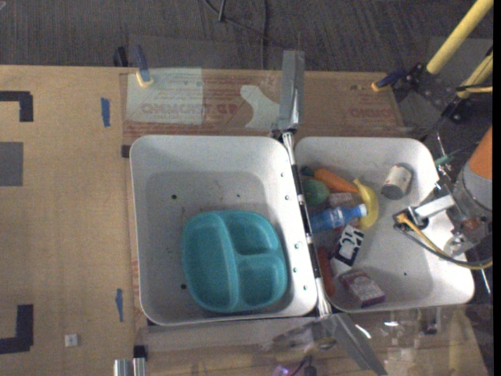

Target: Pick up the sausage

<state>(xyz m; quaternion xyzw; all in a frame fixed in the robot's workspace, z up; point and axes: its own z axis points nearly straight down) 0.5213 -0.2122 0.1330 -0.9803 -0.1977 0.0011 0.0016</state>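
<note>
Cardboard-topped bench (63, 210), two white bins side by side: the sausage is not yet picked up.

The gripper (460, 240) hangs over the arm's own side of the right bin (391, 266); I cannot tell how far open it is. What I take for the sausage (324, 271), a reddish-brown length, lies across the bin from the gripper, against the far wall. It sits just beside a black-and-white packet (350, 245) and near a purple box (362, 288). A blue bottle (337, 218), a banana (368, 198) and a carrot (335, 181) crowd that same far side. A pale can (397, 180) stands nearest the gripper. Beyond the far wall, the other bin holds a teal divided plate (235, 261). By my reading nothing is done: crossing over, descending, grasping and lifting all remain.
</note>
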